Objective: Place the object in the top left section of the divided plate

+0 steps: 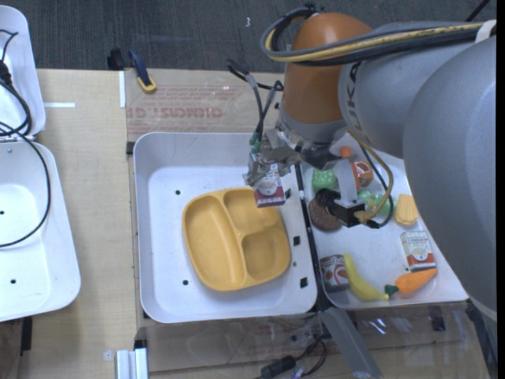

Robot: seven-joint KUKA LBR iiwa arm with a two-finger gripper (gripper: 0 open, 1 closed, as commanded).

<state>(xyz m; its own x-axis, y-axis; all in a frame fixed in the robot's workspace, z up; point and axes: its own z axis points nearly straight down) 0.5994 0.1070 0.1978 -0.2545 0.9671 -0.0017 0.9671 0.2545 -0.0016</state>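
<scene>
A yellow divided plate (213, 243) lies in the left bin (158, 212), with one long section on its left and two smaller ones on its right. My gripper (268, 181) hangs over the plate's far right corner, next to the wall between the bins. A small red and white object (271, 195) sits between its fingertips, just above the plate's upper right section. The gripper is shut on it. The arm's orange band and grey body cover much of the right bin's far side.
The right bin (442, 290) holds a banana (363, 283), a carrot (412, 281), a small can (332, 272), a carton (417, 250), corn (406, 209), a brown disc (323, 215) and a green item (323, 181). A white tray with black cable (24, 212) lies at far left.
</scene>
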